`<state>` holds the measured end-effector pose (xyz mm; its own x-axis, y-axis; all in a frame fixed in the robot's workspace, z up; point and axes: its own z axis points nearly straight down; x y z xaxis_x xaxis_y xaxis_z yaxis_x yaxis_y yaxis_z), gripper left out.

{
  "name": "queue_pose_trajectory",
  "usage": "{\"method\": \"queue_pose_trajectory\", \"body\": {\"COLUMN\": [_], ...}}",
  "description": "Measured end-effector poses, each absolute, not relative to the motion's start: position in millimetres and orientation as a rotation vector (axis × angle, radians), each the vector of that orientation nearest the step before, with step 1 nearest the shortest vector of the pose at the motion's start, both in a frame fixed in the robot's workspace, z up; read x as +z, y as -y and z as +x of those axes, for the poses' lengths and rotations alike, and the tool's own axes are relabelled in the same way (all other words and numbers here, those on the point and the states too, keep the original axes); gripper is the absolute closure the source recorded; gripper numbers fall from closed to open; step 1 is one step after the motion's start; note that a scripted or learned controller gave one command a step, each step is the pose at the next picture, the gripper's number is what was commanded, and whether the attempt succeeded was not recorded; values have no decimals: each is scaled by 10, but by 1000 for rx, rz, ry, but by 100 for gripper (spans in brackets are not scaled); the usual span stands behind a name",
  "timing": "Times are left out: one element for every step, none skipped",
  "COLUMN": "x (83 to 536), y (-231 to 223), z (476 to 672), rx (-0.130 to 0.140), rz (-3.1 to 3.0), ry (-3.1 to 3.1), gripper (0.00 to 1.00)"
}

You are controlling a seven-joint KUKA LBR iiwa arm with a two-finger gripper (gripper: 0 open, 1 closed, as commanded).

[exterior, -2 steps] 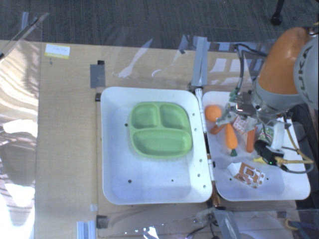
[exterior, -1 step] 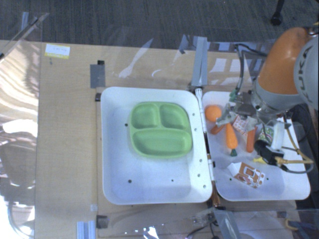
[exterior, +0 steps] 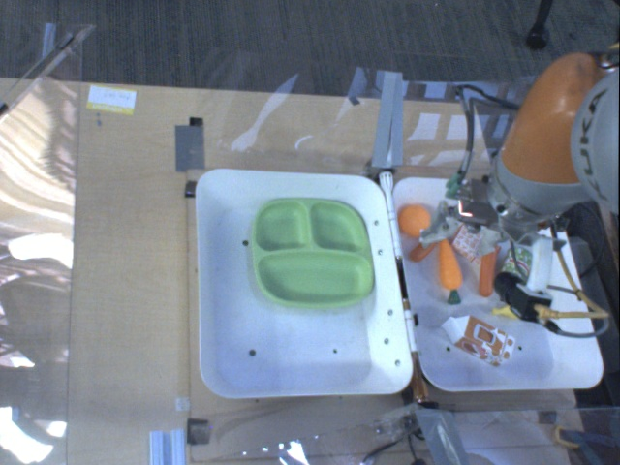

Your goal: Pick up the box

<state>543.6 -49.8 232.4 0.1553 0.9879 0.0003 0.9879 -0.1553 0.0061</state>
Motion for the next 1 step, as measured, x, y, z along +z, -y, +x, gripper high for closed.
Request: {"method": "queue_pose_trajectory", "body": {"x": [2324], "y": [498], "z": [5436], "rx": [7], "rz": [2384], "ry": [-2039], "gripper": [0]}}
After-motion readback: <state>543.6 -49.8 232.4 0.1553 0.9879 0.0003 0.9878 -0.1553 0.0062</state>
